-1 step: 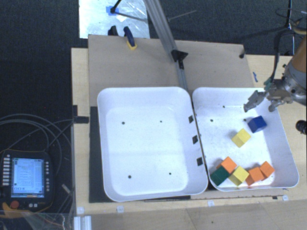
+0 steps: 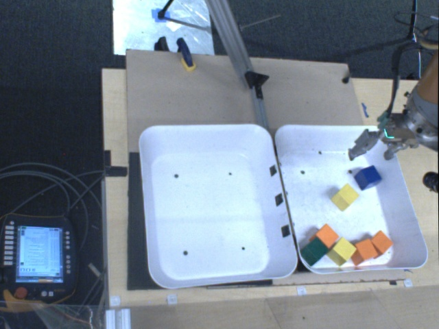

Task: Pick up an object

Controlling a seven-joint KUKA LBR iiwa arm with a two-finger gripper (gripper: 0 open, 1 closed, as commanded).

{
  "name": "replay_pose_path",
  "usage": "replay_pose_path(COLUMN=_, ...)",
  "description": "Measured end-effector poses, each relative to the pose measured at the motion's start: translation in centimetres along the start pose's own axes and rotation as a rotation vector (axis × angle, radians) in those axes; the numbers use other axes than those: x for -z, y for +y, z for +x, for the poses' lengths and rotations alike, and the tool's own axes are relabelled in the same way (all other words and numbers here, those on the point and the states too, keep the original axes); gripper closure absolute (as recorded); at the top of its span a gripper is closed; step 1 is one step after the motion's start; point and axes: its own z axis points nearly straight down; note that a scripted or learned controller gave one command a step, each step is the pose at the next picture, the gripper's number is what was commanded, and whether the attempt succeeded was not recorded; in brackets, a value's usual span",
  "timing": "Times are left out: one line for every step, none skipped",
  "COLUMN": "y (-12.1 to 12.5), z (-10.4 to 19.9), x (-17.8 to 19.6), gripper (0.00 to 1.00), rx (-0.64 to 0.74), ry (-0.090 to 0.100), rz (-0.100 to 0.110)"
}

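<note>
The right bin [image 2: 309, 142] holds several small blocks. A blue block [image 2: 368, 177] lies near its far right side, with a yellow block [image 2: 345, 197] just below and left of it. Along the near edge cluster a green block [image 2: 314, 251], an orange block [image 2: 327, 236], a second yellow block [image 2: 341, 251] and two more orange blocks [image 2: 373, 246]. My gripper [image 2: 374, 147] hangs open over the bin's far right part, just above the blue block in the view. Nothing is between its fingers.
The left bin [image 2: 206, 204] stands beside the right one, a divider with black clips between them. A grey pole [image 2: 233, 40] slants in from the top. A teach pendant [image 2: 38, 256] with cables lies at the lower left.
</note>
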Motion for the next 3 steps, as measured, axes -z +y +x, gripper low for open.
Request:
replay_pose_path(y=0.1, z=-0.4, x=-6.2, gripper=0.0, rx=-0.003, ry=0.0, rz=0.005)
replay_pose_path(y=-0.1, z=-0.9, x=-10.5, gripper=0.0, rx=-0.004, ry=0.0, rz=0.005)
replay_pose_path(y=0.0, z=-0.8, x=-13.4, gripper=0.0, rx=-0.001, ry=0.002, rz=0.001)
